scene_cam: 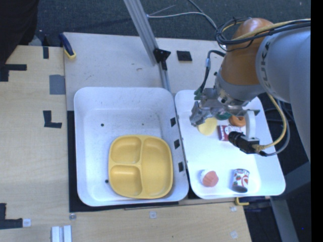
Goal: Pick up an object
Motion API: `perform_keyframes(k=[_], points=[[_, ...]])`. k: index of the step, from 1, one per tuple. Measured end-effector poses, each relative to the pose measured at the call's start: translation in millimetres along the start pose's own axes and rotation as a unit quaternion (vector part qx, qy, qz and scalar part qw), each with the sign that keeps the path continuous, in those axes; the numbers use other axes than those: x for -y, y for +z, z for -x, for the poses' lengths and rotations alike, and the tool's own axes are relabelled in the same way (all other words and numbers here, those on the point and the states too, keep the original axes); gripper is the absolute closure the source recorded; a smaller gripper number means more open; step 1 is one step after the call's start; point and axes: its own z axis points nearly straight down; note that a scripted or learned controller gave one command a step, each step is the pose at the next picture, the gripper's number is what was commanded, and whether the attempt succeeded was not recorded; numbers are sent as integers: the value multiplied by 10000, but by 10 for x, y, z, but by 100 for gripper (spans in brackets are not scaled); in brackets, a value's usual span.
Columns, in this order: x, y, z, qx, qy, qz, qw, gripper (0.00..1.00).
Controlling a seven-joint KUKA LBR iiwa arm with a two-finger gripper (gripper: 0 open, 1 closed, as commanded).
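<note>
My gripper [201, 116] hangs low over the back of the right bin [267, 183], at its left side. A pale yellow object [207, 128] lies right under and beside the gripper's tip; I cannot tell whether they touch. Just to the right, partly under the wrist, are an orange object [237, 119] and a red-and-white packet [224, 133]. Toward the bin's front lie a small red-and-white round object [209, 178] and a red-and-white can [240, 180].
The left bin [91, 110] holds a yellow divided plate [140, 166] at its front right. A metal post [151, 44] slants up behind the bins. Black cables [262, 147] hang from the wrist over the right bin's right side.
</note>
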Motion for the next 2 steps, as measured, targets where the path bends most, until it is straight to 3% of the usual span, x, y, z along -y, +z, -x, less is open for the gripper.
perform_keyframes(k=[2], points=[[-245, 104, -1128, 2, -1, 1, 10000, 100]])
